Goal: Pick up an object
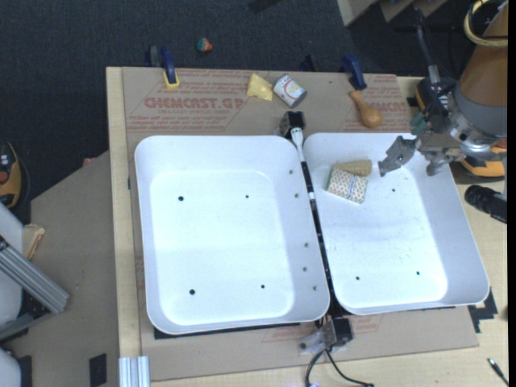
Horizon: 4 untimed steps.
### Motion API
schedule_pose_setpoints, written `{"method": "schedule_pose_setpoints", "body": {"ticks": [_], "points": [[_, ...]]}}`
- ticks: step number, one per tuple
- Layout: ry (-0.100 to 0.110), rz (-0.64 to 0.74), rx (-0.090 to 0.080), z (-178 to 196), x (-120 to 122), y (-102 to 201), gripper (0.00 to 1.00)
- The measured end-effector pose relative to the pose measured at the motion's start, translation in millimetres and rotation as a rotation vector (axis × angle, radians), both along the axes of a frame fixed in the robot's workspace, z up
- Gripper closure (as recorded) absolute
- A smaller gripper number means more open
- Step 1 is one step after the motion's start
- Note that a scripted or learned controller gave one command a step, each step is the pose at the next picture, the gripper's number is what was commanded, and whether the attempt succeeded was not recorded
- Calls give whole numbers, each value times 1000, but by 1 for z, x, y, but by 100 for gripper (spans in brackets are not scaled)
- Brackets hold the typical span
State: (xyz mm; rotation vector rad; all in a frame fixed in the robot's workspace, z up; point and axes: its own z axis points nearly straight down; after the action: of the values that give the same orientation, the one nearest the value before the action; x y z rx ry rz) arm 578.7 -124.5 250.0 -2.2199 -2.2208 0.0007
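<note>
My grey two-finger gripper (413, 157) hangs over the upper right part of the right shallow white plastic bin (435, 285), my grey arm with its orange band (485, 79) reaching in from the right edge; the two dark fingers are spread apart with nothing between them, so my hand is released and grasps nothing.

The small white box with a fine dotted pattern (347, 185) lies in the upper left part of that same bin, tilted, close to the bin's left wall; touching its upper edge is a tan, spongy-looking block (355, 168); both lie to the left of my fingers, near but apart from them.

The left shallow white plastic bin (161, 297) sits just beside the right one, their inner rims meeting along a dark seam; a black and white pen-like tool (295, 127) rests at the top of that seam.

Both bins stand on a brown cardboard sheet with red lettering (193, 101); on it, above the bins, lie a yellow wedge-shaped piece (260, 88), a small white and grey box (289, 90) just beside it, and an orange-brown wooden-looking pin (365, 109); two blue clamps (168, 64) grip the sheet's far edge; a small orange and green thing (205, 45) lies on the dark carpet (81, 22) beyond.
</note>
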Motion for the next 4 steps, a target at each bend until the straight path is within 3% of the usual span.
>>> {"method": "schedule_pose_setpoints", "body": {"ticks": [1, 2, 3, 4], "points": [[-3, 1, -1, 11, 1, 0, 100], [-12, -6, -7, 97, -18, -57, 100], [-23, -4, -12, 297, -29, -102, 100], [-9, 0, -7, 297, -27, -100, 100]]}}
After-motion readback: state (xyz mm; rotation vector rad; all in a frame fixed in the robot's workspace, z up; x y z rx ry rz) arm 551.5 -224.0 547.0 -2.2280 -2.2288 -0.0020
